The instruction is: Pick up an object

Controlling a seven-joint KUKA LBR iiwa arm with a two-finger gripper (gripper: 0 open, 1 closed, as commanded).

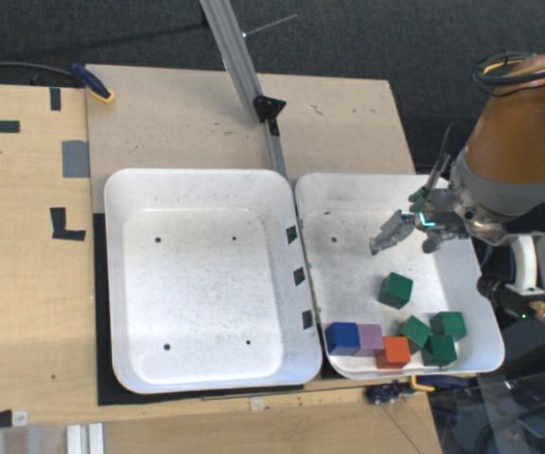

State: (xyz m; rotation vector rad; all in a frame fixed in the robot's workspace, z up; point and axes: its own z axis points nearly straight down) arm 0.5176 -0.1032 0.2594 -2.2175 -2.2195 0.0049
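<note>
My gripper [408, 243] hangs over the middle of the right bin [348, 206], open, with nothing between its fingers. A single green cube [395, 289] lies just below it, apart from the fingertips. Along the bin's near edge sits a cluster: a blue cube [342, 337], a pale purple cube [370, 337], an orange cube [395, 351], and three more green cubes [440, 349] at the near right corner.
The left bin [121, 253] stands beside the right one, their rims touching. A slanted metal rail [239, 60] runs from the top down to the gap between the bins. The grey-and-orange arm [509, 149] fills the right side.
</note>
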